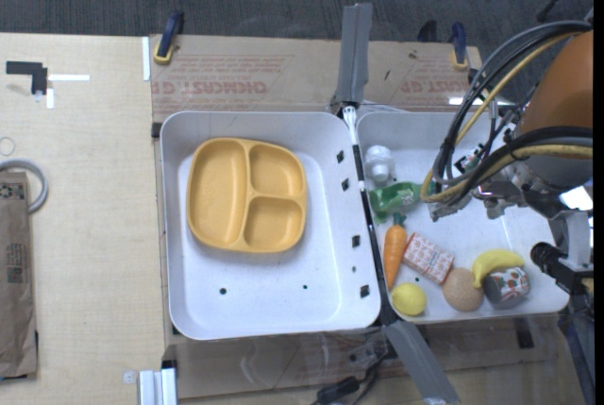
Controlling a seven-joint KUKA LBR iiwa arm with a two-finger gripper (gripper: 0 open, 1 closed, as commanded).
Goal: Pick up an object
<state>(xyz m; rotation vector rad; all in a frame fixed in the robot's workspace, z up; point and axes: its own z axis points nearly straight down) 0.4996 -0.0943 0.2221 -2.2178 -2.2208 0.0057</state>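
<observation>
The right bin (415,134) holds several small items. A clear bottle (378,163) lies at its left wall, with a green packet (394,197) just below it. An orange carrot (394,247) stands on end beside a red-and-white box (429,259). Along the front edge sit a yellow lemon (409,299), a tan round thing (461,290), a banana (495,263) and a small printed can (507,287). My gripper (483,195) hangs over the bin's middle among yellow and black cables, right of the green packet and above the box. Nothing shows held in it.
The left bin (179,233) carries a yellow divided plate (247,195). A cardboard sheet (255,73) lies behind both bins. A brown paper bag (14,271) rests on the bench at far left. The arm's orange band (571,77) rises at the right.
</observation>
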